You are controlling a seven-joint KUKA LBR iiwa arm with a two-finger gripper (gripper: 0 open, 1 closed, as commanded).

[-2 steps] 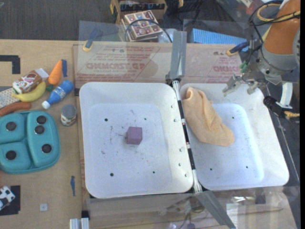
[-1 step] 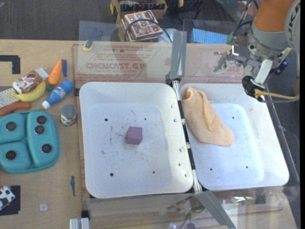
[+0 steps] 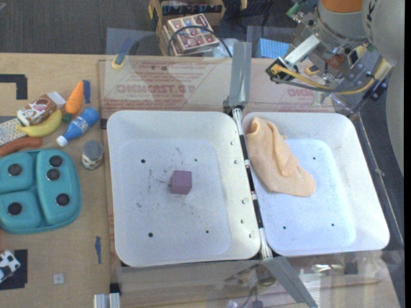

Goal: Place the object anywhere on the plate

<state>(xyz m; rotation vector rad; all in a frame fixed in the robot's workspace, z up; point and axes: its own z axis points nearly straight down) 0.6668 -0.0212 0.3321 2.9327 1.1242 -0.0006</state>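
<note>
A small purple cube [image 3: 180,182] lies near the middle of the left white bin [image 3: 128,236]. A peach-coloured cloth [image 3: 279,160] lies crumpled along the left side of the right white bin [image 3: 359,223]. My gripper [image 3: 323,66] hangs above the back edge of the right bin, at the top right of the camera view, well away from both the cube and the cloth. Yellow cables and the grey wrist with its orange band surround it. A teal divided plate [image 3: 32,194] rests on the bench to the left of the bins.
Toy food is scattered at the far left: a banana [image 3: 40,128], a carrot [image 3: 75,97], a blue bottle [image 3: 78,126] and a small can [image 3: 92,154]. A cardboard box [image 3: 186,15] stands behind the bins. A metal divider [image 3: 247,178] separates the bins.
</note>
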